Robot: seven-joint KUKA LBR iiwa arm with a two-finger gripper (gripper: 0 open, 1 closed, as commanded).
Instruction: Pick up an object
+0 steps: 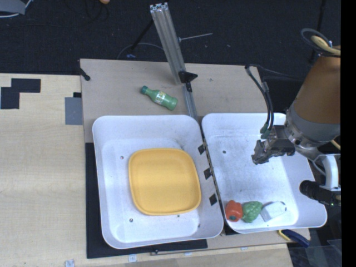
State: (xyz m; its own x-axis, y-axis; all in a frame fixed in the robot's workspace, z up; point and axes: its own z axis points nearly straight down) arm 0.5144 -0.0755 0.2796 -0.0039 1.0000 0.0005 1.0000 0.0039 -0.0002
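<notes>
The gripper point(261, 156) is seen over the right bin point(245, 127), toward its right edge; whether it is open or closed cannot be told, and nothing is seen held in it. Along the near edge of that bin three objects are lined up close together: a red object point(233, 209), a green object point(251, 211) and a white object point(273, 209). A yellow plate point(164, 181) is laid flat in the middle of the left bin point(111, 132). A green bottle point(159, 98) is lying on its side on the bench point(111, 85), beyond the left bin's far edge.
</notes>
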